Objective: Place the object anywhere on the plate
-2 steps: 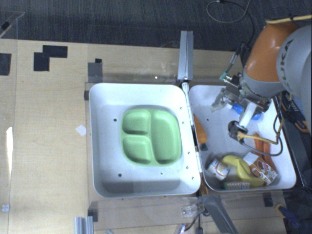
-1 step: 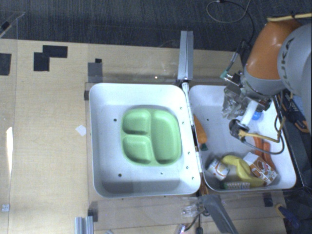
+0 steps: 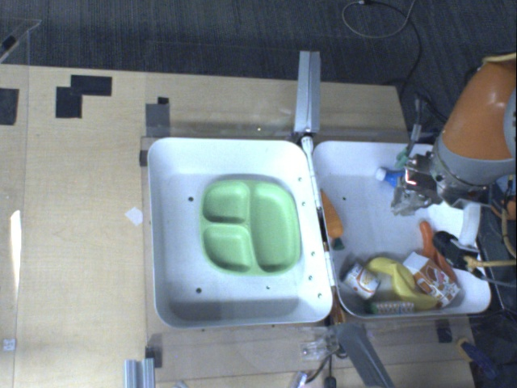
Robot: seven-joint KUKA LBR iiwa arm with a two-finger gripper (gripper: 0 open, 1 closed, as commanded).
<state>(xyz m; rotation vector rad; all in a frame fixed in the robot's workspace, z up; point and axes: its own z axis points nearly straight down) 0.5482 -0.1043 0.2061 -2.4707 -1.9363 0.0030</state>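
Wood bench (image 3: 73, 241) w/ two white bins (image 3: 174, 297), dark carpet (image 3: 202, 14) behind.

I'm looking down on what reads as a robotics lab: a pale wooden bench (image 3: 73, 241) marked with black squares of tape (image 3: 83, 94), and two white bins (image 3: 161, 217) framed by metal brackets (image 3: 308, 91). A loose cable (image 3: 388, 14) snakes over the dark carpet (image 3: 202, 14) behind, and the grey-and-orange arm (image 3: 481, 128) reaches in at right.
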